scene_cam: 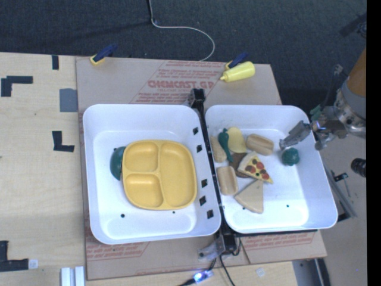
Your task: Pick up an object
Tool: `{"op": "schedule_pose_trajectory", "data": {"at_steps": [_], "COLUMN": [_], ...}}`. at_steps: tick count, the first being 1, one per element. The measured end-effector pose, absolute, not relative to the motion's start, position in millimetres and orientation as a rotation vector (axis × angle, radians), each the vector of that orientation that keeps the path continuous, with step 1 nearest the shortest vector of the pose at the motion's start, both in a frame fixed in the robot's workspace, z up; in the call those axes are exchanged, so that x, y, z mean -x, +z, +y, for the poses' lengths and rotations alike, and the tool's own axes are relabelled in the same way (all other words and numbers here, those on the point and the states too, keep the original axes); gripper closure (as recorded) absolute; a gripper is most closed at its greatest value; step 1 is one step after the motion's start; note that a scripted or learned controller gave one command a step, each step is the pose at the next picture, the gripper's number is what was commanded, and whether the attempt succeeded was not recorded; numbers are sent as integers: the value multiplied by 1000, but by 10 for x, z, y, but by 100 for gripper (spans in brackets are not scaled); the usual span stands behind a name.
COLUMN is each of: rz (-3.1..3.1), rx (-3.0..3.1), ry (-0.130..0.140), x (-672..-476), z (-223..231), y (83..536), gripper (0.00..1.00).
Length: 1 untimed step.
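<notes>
Bread wedge [252,196] lies lowest; green ball [290,157] sits just below the pincer [296,136], grip state unclear.

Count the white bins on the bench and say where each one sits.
2. The left bin holds a yellow divided plate; the right bin sits beside it, holding toy food, with the gripper above its far right side.

Two white bins are seen: a left bin [95,159] and a right bin [315,201]. One yellow tray [159,174] and one green thing [117,162] are counted in the left one. One pizza slice [255,167], one green ball [290,156] and several bread-like pieces [251,196] are counted in the right one. Two yellow clamps [238,71] are seen at the top.
</notes>
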State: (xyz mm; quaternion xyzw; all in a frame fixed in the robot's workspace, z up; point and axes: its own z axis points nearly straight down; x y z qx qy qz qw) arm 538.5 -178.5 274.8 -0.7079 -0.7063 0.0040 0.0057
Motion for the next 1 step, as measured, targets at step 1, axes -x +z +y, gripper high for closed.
{"op": "schedule_pose_trajectory", "data": {"at_steps": [1], "rz": [-2222], "rx": [2220], "ry": [2], "x": [-5405], "z": [-1782], "y": [2816], "gripper": [0]}}
